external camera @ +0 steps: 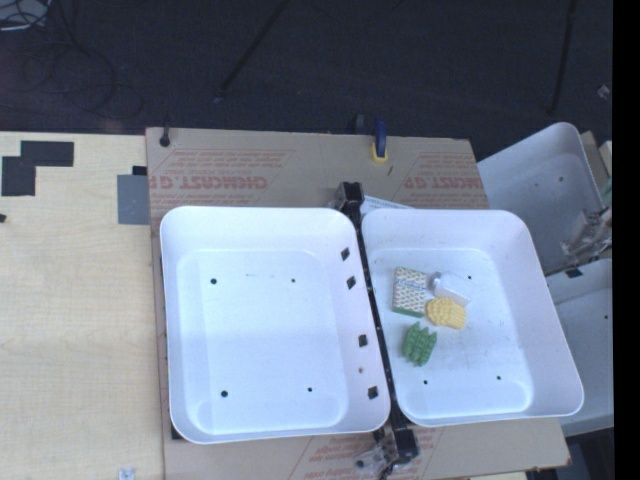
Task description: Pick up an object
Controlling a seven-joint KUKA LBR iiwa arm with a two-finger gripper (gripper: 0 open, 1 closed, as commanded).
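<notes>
In the right bin (520,268) lie a few small objects close together near its left-centre. A flat square piece with a pale green and white dotted pattern (409,291) sits closest to the divider. A yellow bumpy object (446,314) lies just right of it, with a small clear or white item (452,287) above that. A green knobbly object (418,343) rests below them.
The left bin (190,268) stands beside the right one, joined by black clips (362,308) along the shared edge. Both rest on a cardboard sheet (260,173) on the bench. A pale wooden surface (70,328) lies to the left, and a white plate-like structure (560,178) at the right.
</notes>
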